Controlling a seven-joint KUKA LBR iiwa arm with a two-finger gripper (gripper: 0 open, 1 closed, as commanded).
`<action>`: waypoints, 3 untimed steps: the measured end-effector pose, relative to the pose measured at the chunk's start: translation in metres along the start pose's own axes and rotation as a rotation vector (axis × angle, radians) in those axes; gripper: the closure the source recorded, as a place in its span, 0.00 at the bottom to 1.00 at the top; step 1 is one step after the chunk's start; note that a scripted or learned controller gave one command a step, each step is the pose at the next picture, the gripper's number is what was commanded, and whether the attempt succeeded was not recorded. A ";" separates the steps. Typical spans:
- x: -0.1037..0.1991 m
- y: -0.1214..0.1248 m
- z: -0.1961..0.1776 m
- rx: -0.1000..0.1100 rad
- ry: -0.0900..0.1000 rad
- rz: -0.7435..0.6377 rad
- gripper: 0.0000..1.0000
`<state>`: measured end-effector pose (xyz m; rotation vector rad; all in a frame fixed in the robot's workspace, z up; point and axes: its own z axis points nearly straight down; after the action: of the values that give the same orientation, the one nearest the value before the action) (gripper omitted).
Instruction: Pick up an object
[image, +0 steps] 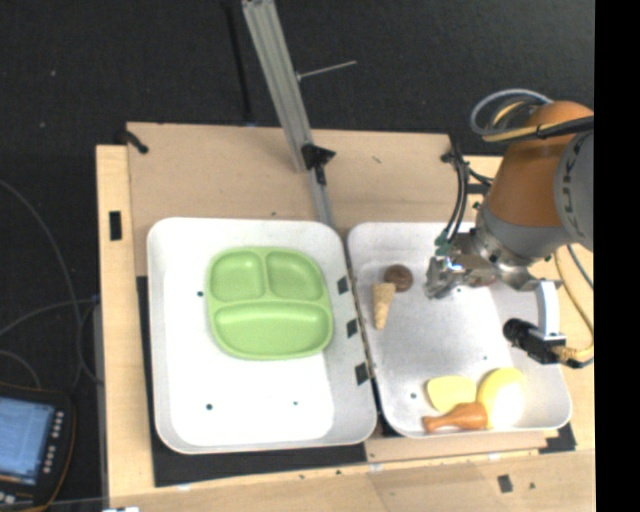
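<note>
Green divided plate (270, 304), left bin (180, 400)

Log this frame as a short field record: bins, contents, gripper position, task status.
left bin: holds a green divided plate
right bin: brown round item and cone-shaped item near its left wall; yellow pieces and an orange item at the near edge
gripper: over the right bin's far part, right of the brown round item
task status: nothing seen held
</note>
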<state>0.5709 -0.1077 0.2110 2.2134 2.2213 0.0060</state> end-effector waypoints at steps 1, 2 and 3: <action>-0.001 0.002 -0.035 0.001 0.000 0.000 1.00; 0.051 0.004 -0.045 0.003 0.002 -0.004 1.00; 0.102 0.006 -0.031 0.007 0.002 -0.003 1.00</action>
<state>0.5767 -0.0056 0.2422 2.2152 2.2292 0.0005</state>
